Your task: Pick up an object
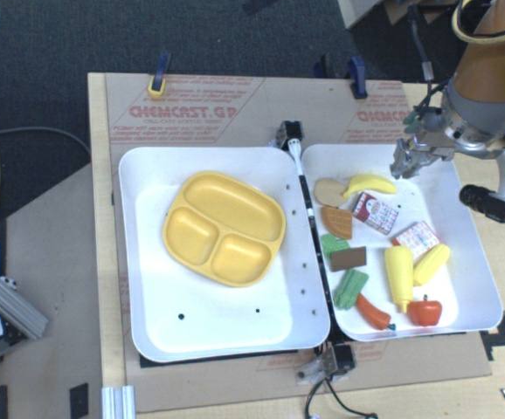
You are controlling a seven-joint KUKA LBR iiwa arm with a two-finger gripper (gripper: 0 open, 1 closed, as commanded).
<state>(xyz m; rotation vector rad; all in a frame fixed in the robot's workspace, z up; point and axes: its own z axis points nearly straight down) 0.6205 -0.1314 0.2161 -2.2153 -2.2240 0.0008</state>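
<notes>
The gripper (407,160) is a dark metal cluster hanging over the far corner of the right bin (471,234), just beyond the banana (370,184); whether it is open or closed I cannot tell, and nothing shows between its tips. The banana is a smooth, curved yellow plastic toy. Beside it on the near side lies a red and white carton (376,213), flat and boxy, and a tan bread slice (337,223). Further from the banana sit a smooth yellow bottle (399,276), a green pepper (350,288) and a round red tomato (425,311) near the bin's front edge, the smaller toys hard to make out. Well away from the banana, the left bin (148,304) holds a glossy yellow plate (224,228) with three rounded compartments.
</notes>
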